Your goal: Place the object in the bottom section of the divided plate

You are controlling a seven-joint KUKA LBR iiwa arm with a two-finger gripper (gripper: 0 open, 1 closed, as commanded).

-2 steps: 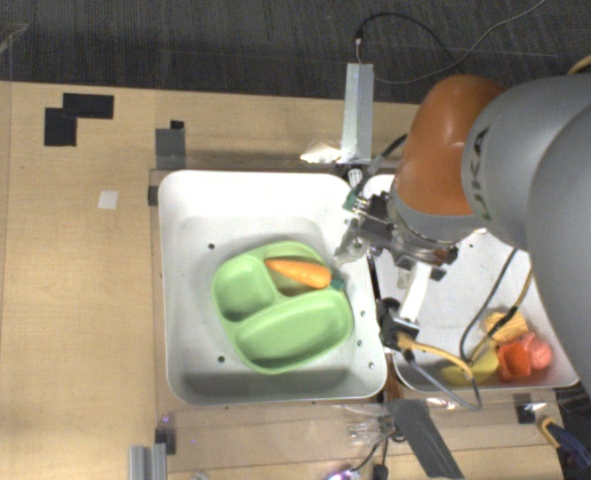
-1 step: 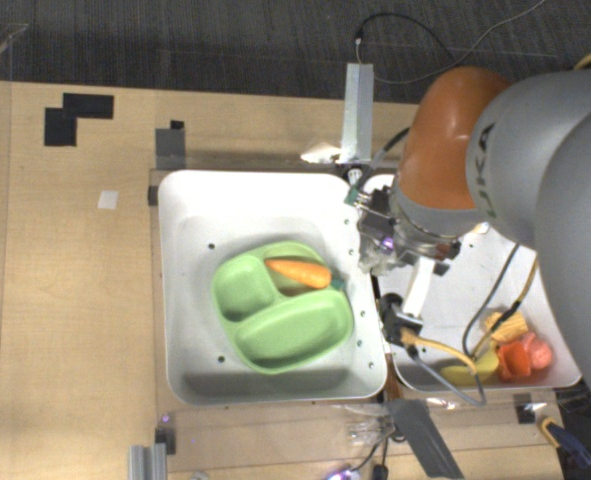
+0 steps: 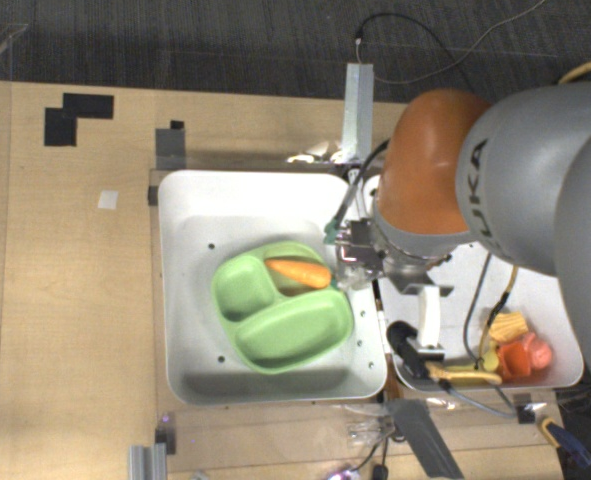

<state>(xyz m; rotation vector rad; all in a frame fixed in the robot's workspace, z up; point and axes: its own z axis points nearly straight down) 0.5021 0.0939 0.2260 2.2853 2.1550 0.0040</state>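
From the camera above, the wooden counter (image 3: 75, 318) carries two shallow white bins side by side. In the left bin (image 3: 190, 228) lies a green divided plate (image 3: 240, 286) with three sections: a small one at the upper left, another at the upper right, and a wide bottom section (image 3: 295, 333) nearest the bin's lower wall. An orange carrot (image 3: 297, 271) lies across the upper right section, its thicker end pointing right and resting by the plate's rim, so it is outside the bottom section. The grey arm (image 3: 535, 188) with its orange band reaches in from the right, and its pincer (image 3: 347, 246) hangs over the plate's right edge, just beside the carrot's thick end. Whether the pincer is released or clenched cannot be told. In the right bin (image 3: 560, 318) lie a yellow ear of corn (image 3: 505, 325) and a red tomato (image 3: 528, 355), touching each other.
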